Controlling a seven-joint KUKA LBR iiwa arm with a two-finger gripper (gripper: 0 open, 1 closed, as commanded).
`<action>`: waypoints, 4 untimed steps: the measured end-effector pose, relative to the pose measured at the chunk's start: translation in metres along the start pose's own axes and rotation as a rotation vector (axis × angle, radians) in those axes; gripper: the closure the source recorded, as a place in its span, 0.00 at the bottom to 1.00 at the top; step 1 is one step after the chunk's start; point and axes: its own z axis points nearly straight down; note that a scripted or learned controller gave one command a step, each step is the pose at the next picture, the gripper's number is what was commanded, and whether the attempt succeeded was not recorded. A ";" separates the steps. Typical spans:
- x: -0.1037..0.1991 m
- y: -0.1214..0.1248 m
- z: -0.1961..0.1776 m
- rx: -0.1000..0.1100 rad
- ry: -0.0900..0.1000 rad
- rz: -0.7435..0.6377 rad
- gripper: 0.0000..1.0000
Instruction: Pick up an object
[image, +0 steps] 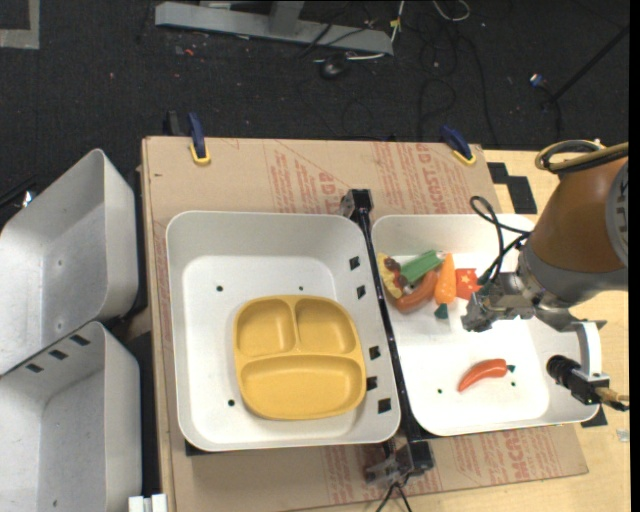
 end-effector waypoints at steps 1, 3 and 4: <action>0.005 -0.004 -0.046 0.000 0.000 -0.001 1.00; 0.063 0.010 -0.094 0.006 0.002 -0.006 1.00; 0.116 0.030 -0.097 0.003 0.002 -0.006 1.00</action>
